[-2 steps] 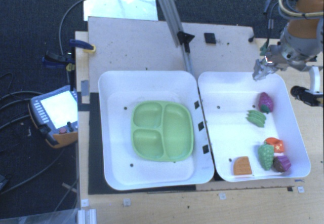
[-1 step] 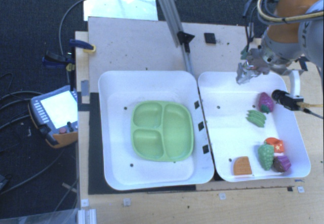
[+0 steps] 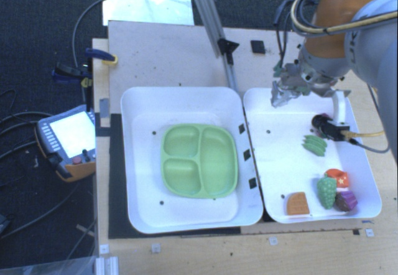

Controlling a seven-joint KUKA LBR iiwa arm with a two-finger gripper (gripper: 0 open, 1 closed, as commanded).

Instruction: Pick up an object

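Observation:
My gripper hangs over the far left corner of the right bin, pointing down, with bare white floor under it. The objects lie well to its right and nearer the front: a green pea pod by the right wall, then a red tomato, a bumpy green piece and a purple piece bunched in the front right corner. An orange slab rests against the front wall. Nothing shows at the gripper's tip.
The left bin holds a green divided plate. A black fitting with a cable hangs from the arm just above the pea pod. A metal pole slants across the back. A teach pendant lies off the bench at left.

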